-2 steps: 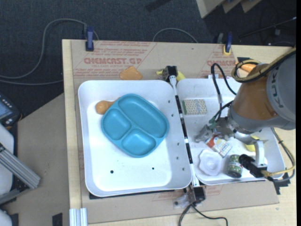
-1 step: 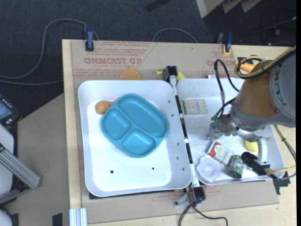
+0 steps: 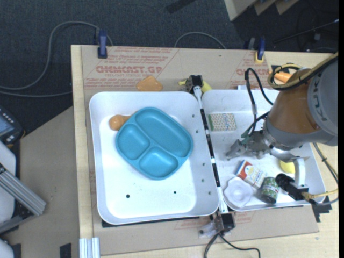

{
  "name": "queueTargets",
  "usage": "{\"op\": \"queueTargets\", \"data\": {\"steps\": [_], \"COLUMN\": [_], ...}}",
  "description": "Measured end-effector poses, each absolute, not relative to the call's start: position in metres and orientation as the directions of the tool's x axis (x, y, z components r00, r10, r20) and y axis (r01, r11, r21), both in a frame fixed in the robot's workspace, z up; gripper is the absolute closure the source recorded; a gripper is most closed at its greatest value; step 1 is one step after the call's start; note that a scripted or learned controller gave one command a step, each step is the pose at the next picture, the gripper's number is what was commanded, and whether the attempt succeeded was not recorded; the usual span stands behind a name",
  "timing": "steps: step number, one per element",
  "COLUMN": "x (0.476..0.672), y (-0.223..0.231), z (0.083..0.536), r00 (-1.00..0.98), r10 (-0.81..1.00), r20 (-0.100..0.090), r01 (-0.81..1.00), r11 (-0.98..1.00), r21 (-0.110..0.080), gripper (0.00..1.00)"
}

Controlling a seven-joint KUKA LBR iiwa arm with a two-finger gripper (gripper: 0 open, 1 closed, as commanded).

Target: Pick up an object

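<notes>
My gripper [image 3: 240,147] hangs low in the middle of the right bin [image 3: 231,98], below the orange band of the arm [image 3: 293,114]. Just in front of it lies a small red and white box [image 3: 250,172]. A patterned green and white packet [image 3: 222,122] lies behind it, toward the bin's back left. A white round cup [image 3: 237,193] sits at the front, beside a dark green can [image 3: 269,190]. A yellow object [image 3: 287,166] peeks out under the arm. I see nothing held in the gripper.
The left bin [image 3: 107,187] holds a blue divided plate [image 3: 153,142], with an orange object [image 3: 116,122] tucked under its back left edge. Another orange piece [image 3: 149,83] lies on the bench behind that bin. Cables run along the bench's right side.
</notes>
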State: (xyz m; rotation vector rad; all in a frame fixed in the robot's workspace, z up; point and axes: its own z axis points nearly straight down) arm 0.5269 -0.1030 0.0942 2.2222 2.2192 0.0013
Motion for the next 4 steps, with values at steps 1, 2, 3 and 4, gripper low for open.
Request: {"op": "queueTargets", "data": {"steps": [1, 2, 3, 4], "x": [0.483, 0.535, 0.547, 0.509], "y": [-0.104, -0.171, -0.091, -0.107], "z": [0.087, 0.157, 0.081, 0.084], "r00": [0.002, 0.003, -0.007, 0.003], "r10": [1.000, 1.000, 1.000, 1.000], "r20": [0.002, -0.008, 0.004, 0.002], "r01": [1.000, 1.000, 1.000, 1.000], "r11": [-0.002, -0.003, 0.007, -0.003], "r21": [-0.005, 0.012, -0.004, -0.005], "gripper": [0.00, 0.00, 0.00, 0.00]}}
